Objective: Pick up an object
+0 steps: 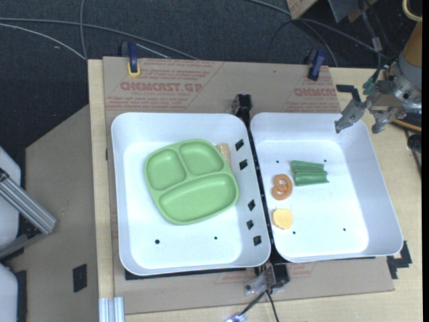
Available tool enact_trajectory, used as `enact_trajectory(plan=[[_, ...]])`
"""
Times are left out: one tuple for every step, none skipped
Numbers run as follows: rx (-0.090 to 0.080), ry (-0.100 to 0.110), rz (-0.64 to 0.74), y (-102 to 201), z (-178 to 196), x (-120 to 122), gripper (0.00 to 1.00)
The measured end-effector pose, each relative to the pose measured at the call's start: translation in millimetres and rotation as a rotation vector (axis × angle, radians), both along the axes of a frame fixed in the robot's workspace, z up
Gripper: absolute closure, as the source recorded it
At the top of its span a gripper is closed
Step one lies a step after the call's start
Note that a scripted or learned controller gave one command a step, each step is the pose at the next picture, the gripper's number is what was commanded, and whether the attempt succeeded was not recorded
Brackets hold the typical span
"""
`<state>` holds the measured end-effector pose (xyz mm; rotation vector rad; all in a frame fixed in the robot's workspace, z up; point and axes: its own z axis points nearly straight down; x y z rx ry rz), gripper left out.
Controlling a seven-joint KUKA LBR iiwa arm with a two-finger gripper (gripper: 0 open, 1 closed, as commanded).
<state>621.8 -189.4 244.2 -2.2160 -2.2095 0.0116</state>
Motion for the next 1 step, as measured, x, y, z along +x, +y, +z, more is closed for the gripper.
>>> enact_trajectory(plan=[[-0.003, -0.014, 0.004, 0.7, 8.5, 2.6, 0.0]])
